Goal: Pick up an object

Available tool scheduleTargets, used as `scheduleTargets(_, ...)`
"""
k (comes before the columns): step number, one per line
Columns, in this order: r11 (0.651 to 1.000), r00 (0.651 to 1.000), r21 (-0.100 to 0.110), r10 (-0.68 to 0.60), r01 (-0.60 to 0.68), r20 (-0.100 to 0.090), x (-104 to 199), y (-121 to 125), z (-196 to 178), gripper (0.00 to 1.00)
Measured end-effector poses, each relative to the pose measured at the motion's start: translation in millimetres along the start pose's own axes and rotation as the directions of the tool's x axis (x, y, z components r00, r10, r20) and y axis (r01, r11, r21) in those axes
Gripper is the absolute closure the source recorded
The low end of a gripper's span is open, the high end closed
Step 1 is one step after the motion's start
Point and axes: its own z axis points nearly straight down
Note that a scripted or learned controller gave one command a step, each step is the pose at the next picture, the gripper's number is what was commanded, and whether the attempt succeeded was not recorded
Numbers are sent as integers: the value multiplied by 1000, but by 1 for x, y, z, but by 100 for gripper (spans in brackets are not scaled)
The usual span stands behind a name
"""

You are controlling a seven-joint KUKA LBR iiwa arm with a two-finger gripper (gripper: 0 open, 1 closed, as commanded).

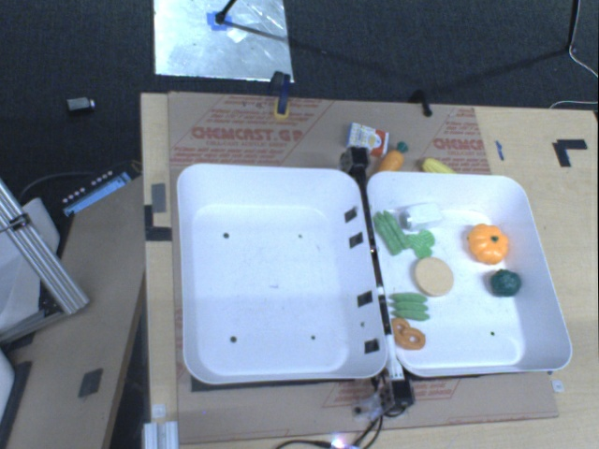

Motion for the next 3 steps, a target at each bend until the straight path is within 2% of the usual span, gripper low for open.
scheduleTargets(1, 1000, 1000, 4, -2, 2, -1, 19, -13, 114, 100)
scheduleTargets(2, 1000, 1000, -8, -5, 5, 5, 0, 43, 76, 100)
scheduleTargets(3, 1000, 1000, -9, -8, 8, 5, 1, 98, 39, 100)
